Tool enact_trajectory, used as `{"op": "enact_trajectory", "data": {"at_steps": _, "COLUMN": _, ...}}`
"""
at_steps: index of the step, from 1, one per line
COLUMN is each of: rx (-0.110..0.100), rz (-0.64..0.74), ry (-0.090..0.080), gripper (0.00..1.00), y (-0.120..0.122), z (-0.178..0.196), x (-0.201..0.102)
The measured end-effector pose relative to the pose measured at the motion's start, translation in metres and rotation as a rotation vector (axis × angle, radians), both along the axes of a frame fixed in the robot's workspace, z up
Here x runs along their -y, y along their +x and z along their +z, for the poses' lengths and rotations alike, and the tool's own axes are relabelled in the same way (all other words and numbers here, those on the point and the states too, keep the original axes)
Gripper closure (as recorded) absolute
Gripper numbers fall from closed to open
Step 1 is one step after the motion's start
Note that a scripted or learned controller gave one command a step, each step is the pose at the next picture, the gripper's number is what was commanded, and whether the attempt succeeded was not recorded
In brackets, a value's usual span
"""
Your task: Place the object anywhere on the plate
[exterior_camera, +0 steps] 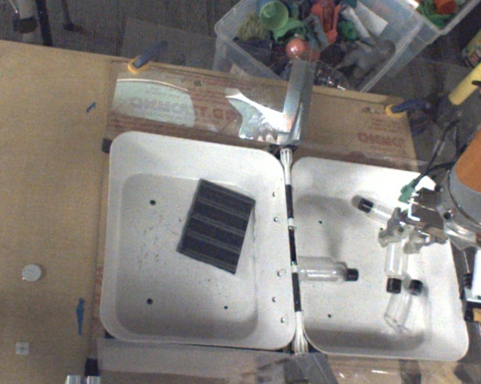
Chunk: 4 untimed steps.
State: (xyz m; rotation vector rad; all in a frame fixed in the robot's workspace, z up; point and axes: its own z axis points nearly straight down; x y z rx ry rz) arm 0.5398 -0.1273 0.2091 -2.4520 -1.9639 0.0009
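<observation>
Camera view: the dark ridged plate (215, 225) is seen lying flat in the left bin (124, 216), well apart from the pincer (406, 239), which hangs over the right bin (448, 343). Whether the pincer is apart or together cannot be told (its tips blur into the clear vials beneath). Three vials are seen there: one (326, 271) near the divider, one (376, 209) beside the pincer, one (398, 302) just below it. Which is meant as the object cannot be told, and none is seen clamped. A grasp is judged likely to slip, since the vials are smooth, round and apt to roll. The raised rims between the bins must be cleared during transfer. Open room is ample around the plate.
</observation>
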Motion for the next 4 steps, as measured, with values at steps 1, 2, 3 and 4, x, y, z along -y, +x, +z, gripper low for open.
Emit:
{"op": "enact_trajectory", "data": {"at_steps": 1, "rx": -0.003, "rz": -0.086, "ry": 0.002, "gripper": 1.0, "y": -0.061, "z": -0.025, "x": -0.067}}
{"op": "enact_trajectory", "data": {"at_steps": 2, "rx": -0.001, "rz": -0.44, "ry": 0.0, "gripper": 1.0, "y": -0.052, "z": -0.026, "x": -0.122}}
{"op": "enact_trajectory", "data": {"at_steps": 3, "rx": -0.002, "rz": -0.741, "ry": -0.002, "gripper": 1.0, "y": -0.047, "z": -0.025, "x": -0.207}}
{"op": "enact_trajectory", "data": {"at_steps": 4, "rx": -0.005, "rz": -0.268, "ry": 0.0, "gripper": 1.0, "y": -0.031, "z": -0.05, "x": -0.262}}
